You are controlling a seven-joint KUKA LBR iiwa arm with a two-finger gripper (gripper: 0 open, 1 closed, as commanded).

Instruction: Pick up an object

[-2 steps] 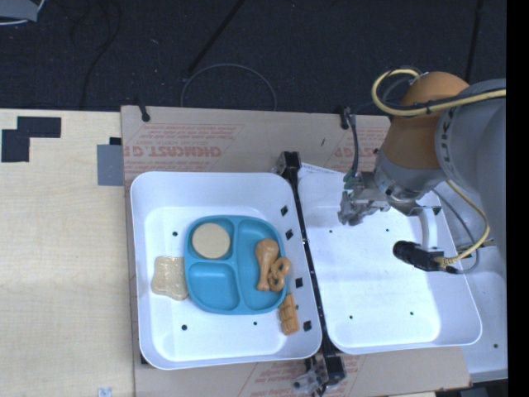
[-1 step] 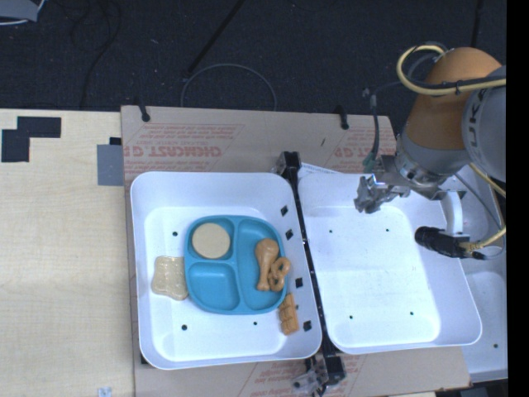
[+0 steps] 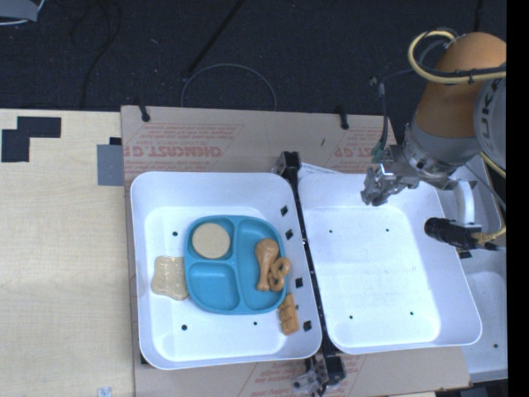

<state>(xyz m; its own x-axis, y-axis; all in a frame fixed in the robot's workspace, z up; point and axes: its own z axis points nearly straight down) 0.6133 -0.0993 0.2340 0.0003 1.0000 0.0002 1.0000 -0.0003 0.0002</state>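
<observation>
Grey two-finger gripper hung over far edge of right shallow white bin; finger state could not be told. Candidate objects lay well left of it: blue three-compartment plastic plate bearing tan pretzel-shaped piece. Risk: descending here would grasp nothing.

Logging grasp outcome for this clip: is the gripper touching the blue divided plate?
Apart. The camera view shows the gripper over the far edge of the right bin, while the blue divided plate lies in the left bin, with the bins' divider between them.
</observation>
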